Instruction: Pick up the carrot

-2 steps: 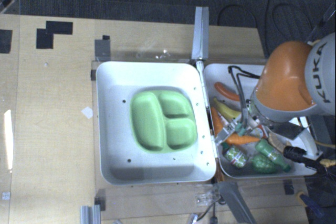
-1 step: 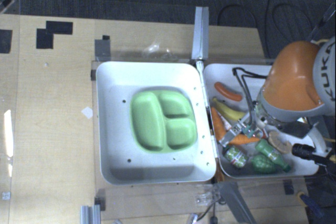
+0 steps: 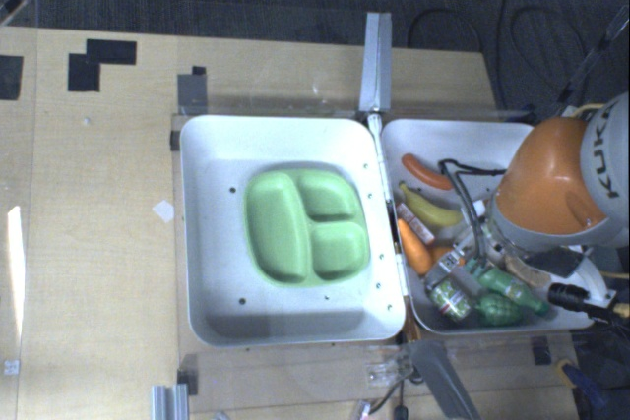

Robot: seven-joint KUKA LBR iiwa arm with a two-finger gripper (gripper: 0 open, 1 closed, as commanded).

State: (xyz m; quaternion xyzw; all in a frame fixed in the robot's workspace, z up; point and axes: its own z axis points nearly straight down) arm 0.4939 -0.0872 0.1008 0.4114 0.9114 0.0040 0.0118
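- Wood bench (image 3: 89, 241) holds two white bins side by side.
- Left bin (image 3: 212, 162) has a green tray (image 3: 307, 225) in its middle, with three parts.
- Right bin (image 3: 394, 148) is full of toy food.
- Carrot (image 3: 413, 249) lies by the wall at 9 o'clock in the right bin, orange and slanted.
- Banana (image 3: 429, 208) sits just at 1 o'clock from the carrot, and a red sausage (image 3: 425, 172) is above it at 12.
- Green things (image 3: 497, 295) pile at 5 o'clock.
- Gripper (image 3: 471, 256) hangs just at 3 o'clock from the carrot; I cannot tell how it is set.
- Arm (image 3: 551, 177) comes in from 3 o'clock.
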